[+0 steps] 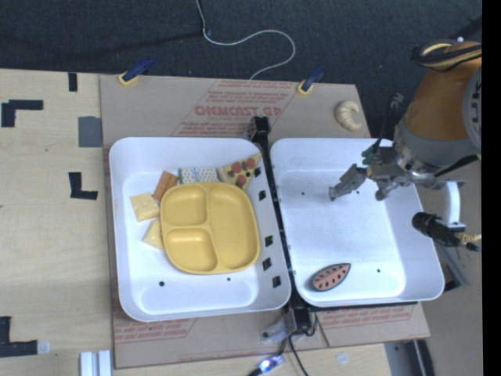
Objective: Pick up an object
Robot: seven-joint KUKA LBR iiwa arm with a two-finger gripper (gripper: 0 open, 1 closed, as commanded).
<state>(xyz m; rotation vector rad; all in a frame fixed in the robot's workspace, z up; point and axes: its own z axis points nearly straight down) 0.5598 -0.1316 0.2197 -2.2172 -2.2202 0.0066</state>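
Sitting well to the gripper's left, the left bin (pixel 124 210) holds a yellow plate (pixel 210 227) with three wells. The plate covers parts of the things around it. Tan squares (pixel 144 207) poke out from under its left rim, and a brown strip (pixel 164 185) leans beside them. Patterned pieces (pixel 235 171) show along its far edge, too small and too overlapped to name.

A row of dark clips (pixel 271 233) runs where the two bins meet, still left of the gripper.

In the right bin (pixel 411 288), an orange-brown oval (pixel 330 276) with dark spots lies on the floor. It is nearer the camera than the gripper and a little to its left, well apart from it and close to the bin's front wall. What the oval is made of is hard to tell.

The gripper (pixel 364 186) hangs over the far half of the right bin. Its two dark fingers (pixel 344 186) are spread apart, with nothing between them. Whether the tips touch the bin floor cannot be told.

Beyond the gripper, a pale lump (pixel 350 114) rests on the cardboard (pixel 235 104) outside the bin. To the right, the arm (pixel 438 112) is blurred and cut off by the frame's edge.
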